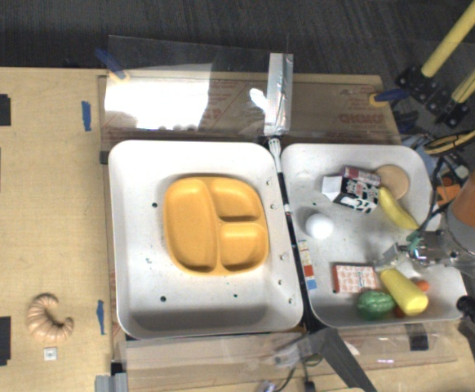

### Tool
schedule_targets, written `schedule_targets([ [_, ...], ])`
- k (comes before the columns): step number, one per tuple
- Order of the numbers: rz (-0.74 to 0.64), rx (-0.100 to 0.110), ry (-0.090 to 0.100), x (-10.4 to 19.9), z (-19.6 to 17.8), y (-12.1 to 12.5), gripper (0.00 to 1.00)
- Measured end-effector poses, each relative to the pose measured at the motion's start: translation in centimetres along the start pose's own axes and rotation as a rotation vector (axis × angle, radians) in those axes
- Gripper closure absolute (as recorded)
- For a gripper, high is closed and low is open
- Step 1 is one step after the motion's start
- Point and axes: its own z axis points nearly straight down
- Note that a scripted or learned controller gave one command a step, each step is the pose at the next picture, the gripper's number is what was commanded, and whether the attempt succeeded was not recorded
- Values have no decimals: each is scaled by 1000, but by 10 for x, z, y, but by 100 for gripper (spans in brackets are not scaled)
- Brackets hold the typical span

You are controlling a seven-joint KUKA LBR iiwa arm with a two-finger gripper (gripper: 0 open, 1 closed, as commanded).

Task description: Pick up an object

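The approach step is in hand: the metal end effector (pixel 407 250) hangs low in the right white bin (pixel 303 168), just above the yellow plastic bottle-shaped toy (pixel 404 291) beside a green plastic pepper (pixel 375 304). Whether it is released or clenched I cannot tell; glare blurs it. Next it needs to settle squarely over the toy.

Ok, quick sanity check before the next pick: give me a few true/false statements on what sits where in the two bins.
1. The yellow divided tray lies in the left bin. True.
2. The white ball sits in the left bin. False: it is in the right bin.
3. The green pepper-like toy lies near the right bin's front edge. True.
4. The banana rests on the tray. False: it lies in the right bin.
5. The gripper is over the right bin. True.
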Motion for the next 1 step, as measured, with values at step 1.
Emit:
schedule_targets([
  [1,38,-9,-12,43,4,56,0],
])
